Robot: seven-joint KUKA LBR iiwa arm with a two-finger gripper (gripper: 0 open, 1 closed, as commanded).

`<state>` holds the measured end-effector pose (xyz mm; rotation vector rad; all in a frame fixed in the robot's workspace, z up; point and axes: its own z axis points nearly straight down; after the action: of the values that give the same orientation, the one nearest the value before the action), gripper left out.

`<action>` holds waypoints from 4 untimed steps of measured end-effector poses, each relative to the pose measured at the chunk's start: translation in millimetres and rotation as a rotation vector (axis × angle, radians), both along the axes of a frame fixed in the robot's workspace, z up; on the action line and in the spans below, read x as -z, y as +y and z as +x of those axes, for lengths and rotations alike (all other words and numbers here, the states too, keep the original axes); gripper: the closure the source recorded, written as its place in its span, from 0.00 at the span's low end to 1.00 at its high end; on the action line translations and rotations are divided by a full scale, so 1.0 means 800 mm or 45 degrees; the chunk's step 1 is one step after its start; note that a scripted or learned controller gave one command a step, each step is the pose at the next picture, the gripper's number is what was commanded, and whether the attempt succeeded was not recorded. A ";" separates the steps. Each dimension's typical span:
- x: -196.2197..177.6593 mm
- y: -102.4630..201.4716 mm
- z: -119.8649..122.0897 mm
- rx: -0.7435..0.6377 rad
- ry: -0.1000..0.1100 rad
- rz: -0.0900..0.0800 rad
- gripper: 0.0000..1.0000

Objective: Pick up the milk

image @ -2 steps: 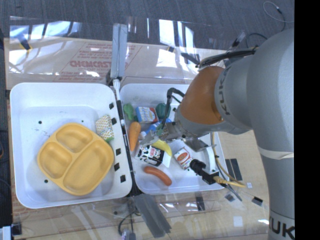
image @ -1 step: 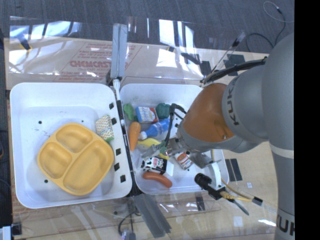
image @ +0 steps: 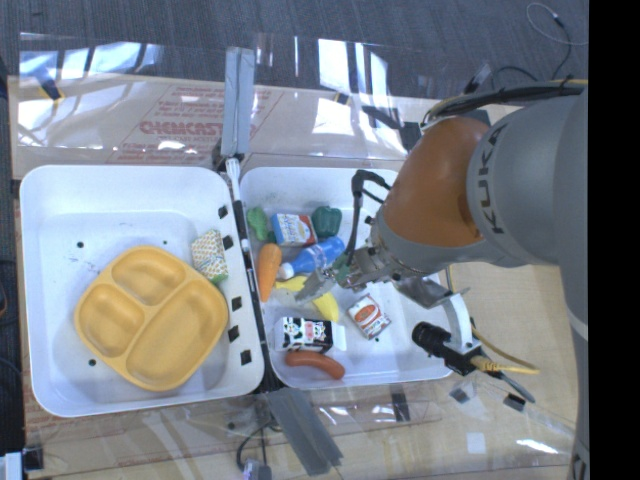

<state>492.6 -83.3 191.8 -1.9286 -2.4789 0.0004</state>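
The big grey arm (image: 500, 188) with its orange band is reaching in from the right over the right bin (image: 420, 370). The left bin (image: 60, 208) is holding a yellow tray (image: 150, 316) with a small patterned packet (image: 209, 255) beside it. The gripper (image: 325, 281) is hanging low among the toys, near a blue bottle (image: 315, 258) and a carrot (image: 269, 268); I cannot tell how it is set. The milk (image: 304, 334), a small cow-spotted carton, is lying near the bin's front, just above a sausage (image: 315, 366), apart from the gripper
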 end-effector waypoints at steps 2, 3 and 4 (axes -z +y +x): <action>0.000 0.024 -0.019 -0.397 -0.001 0.000 0.00; 0.104 -0.015 -0.013 -0.485 -0.021 -0.001 0.00; 0.104 -0.015 -0.013 -0.485 -0.021 -0.001 0.00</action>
<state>482.1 -95.3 108.8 -1.4299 -2.8111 -0.0147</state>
